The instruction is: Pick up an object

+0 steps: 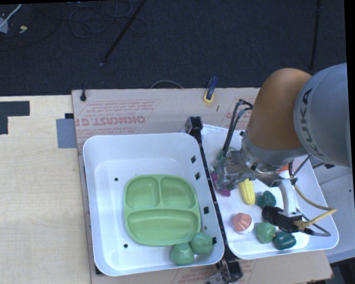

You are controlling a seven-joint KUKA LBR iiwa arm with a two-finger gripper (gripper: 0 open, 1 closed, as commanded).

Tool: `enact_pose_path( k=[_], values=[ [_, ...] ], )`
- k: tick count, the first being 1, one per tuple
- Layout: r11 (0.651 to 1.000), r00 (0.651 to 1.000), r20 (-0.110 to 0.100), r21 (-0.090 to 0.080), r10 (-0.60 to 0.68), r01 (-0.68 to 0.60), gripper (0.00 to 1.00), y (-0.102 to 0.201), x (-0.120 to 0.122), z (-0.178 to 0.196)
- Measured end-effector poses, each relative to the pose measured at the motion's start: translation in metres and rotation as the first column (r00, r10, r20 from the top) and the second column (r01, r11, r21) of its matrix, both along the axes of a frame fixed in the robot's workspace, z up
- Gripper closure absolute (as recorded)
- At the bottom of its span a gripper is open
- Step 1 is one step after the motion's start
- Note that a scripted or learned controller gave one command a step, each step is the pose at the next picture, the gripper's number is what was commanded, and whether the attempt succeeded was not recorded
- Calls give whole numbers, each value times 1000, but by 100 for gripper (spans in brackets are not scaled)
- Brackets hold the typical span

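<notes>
- The gripper [222, 176] is low in the right bin [320, 190], beside the yellow corn [247, 192]; its opening can't be told.
- Judged step: reaching; next, closing on a toy and lifting.

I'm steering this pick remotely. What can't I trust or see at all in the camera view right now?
- Gripper: the grey arm's wrist covers it, so its finger state is unreadable.
- Small purple object under the gripper: mostly hidden, contact unclear.
- Right white bin: its upper part lies under the arm.
- Two round green objects in the left white bin: too blurred to identify.
</notes>
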State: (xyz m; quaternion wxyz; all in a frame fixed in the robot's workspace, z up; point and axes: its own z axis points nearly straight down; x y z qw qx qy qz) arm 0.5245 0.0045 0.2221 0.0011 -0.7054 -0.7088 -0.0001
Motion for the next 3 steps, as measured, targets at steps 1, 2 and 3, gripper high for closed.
enact_pose_path(
  k=[1,2,3],
  values=[
    [1000,1000,-2,-1,-4,4,100,-2,-7,15],
    [1000,1000,-4,-2,-6,6,100,3,-10,-5],
    [1000,1000,0,-1,-3,3,100,2,-12,14]
  ],
)
